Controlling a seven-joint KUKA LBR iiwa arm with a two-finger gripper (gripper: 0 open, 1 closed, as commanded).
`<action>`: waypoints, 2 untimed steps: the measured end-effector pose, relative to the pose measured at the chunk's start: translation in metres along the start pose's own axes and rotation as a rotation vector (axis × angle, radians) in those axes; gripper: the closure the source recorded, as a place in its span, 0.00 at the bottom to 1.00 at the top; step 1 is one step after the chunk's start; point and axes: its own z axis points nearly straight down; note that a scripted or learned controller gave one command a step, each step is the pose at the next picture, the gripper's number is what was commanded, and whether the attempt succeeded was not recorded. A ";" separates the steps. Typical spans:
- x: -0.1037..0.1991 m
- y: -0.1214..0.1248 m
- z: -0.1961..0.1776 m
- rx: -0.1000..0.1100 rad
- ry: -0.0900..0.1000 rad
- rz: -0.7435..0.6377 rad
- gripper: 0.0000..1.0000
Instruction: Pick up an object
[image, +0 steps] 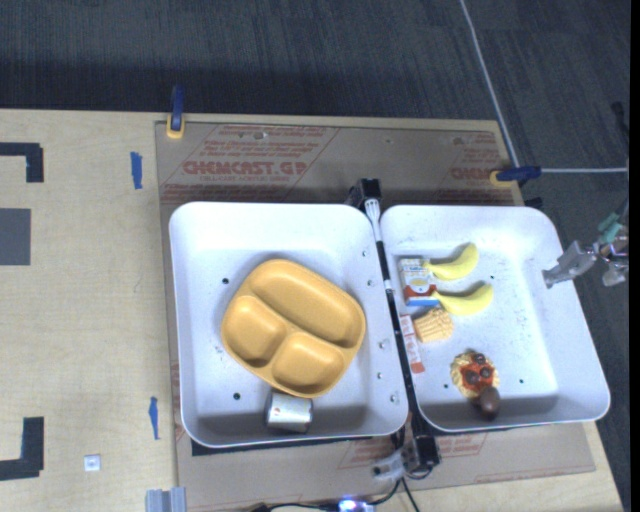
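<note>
Pincer (600, 255) is way out at the right edge of the shot, just past the outer rim of the right bin (560, 300), and it's too small and blurry to call whether it's released or clenched, so can't tell, though nothing looks to be hanging from it. So task-wise it reads like basically nothing is done yet: no object is up, everything sits in the bins. The pickable stuff is mostly bunched in the left half of the right bin: two bananas (455, 263), one above the other, a small carton (416, 277) just left of them right by the divider wall, a cracker-looking square (434, 325) under that, and a pizza-ish toy (473, 372) near the front with a dark lump (487, 402) touching it. Left bin (190, 300) has a big yellow tray (292, 325) taking up the middle and a little silver can (289, 412) tucked at its front edge near the bin wall. Room-wise, the right half of the right bin is bare white floor, so the arm has a clean way in from its side. The bananas look like the easy target, open space to their right. Carton and cracker are trickier, being close against the middle wall and each other. Same with the can, squeezed between tray and rim. What's left is the whole job: move over, come down, close, lift.
</note>
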 end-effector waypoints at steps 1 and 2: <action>-0.003 -0.005 0.144 0.001 0.000 0.001 0.00; 0.049 -0.028 0.192 -0.005 -0.001 0.000 0.00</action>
